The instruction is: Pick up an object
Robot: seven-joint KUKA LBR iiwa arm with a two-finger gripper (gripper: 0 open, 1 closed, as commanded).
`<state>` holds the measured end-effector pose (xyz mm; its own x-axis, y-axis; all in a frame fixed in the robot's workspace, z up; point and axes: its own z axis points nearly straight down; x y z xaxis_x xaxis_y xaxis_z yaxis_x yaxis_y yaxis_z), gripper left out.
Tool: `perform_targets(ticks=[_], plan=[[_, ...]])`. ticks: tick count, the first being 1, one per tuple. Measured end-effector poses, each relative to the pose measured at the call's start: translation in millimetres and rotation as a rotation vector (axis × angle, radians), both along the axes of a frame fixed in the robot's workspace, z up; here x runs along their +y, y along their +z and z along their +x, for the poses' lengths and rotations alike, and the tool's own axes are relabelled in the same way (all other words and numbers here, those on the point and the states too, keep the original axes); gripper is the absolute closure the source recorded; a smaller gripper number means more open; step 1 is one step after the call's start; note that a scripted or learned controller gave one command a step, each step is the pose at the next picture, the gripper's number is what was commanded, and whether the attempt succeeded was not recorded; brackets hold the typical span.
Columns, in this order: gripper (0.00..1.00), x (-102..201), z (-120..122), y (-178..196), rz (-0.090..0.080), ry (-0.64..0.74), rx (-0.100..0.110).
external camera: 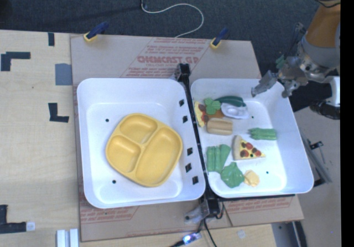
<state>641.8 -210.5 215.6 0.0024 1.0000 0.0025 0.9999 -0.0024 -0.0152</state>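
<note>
Fingers: we cannot tell whether they stand apart or together. Gripper (264, 86) hangs over the far right rim of the right bin (293, 146), holding nothing. Toy foods crowd that bin's left half; the pizza slice (246, 149) lies near its middle. We judge it light, stiff, flat: take it across its edges. The left bin (91, 102) carries a yellow tray (144, 149).

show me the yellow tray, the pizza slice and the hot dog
yellow tray (145, 149), camera view, middle where its dividers meet
pizza slice (246, 150), camera view, centre of the topping
hot dog (219, 126), camera view, middle of the bun
</note>
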Motion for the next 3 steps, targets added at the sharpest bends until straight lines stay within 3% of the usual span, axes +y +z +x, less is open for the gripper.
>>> perform_targets(ticks=[1,3], plan=[[0.00,1,3,10,-0.003,0.004,-0.014],[0.00,-10,8,-90,-0.004,0.005,-0.012]])
